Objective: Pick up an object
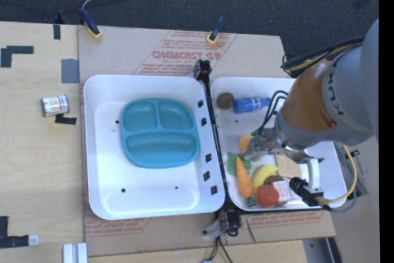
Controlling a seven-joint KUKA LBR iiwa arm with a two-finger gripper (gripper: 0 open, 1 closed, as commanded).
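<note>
So I've got the arm reaching in from the right, and the pincer [253,151] is down in the right bin [335,178], low over the pile of toy food. From up here I honestly can't tell whether it's released or clenched; the wrist hides too much and the tips blur into the clutter.

The pickable stuff is all in that right bin: a yellow banana [265,174], an orange carrot [244,182], a red tomato [267,195], something green [232,164] just left of the carrot, a small orange piece [245,142] right by the pincer, plus a blue bottle [250,105] and a brown ball [225,100] at the far end. The left bin [101,194] just has a blue divided plate [160,132].

What worries me: everything at the near end is touching or just beside its neighbour, so closing there could catch two things, or pinch an edge and squirt the piece out. The banana and carrot are rounded, so I'd guess they slip easily. The pincer is also near the divider between the bins, and could knock against it.

Readable writing: the cardboard sheet [178,55] under the bins says "CHEMCAST GP" in red, with smaller lines I can't make out. The arm shows part of "KUKA". A little can [55,105] sits on the bench [37,182] far left, label unreadable.
</note>
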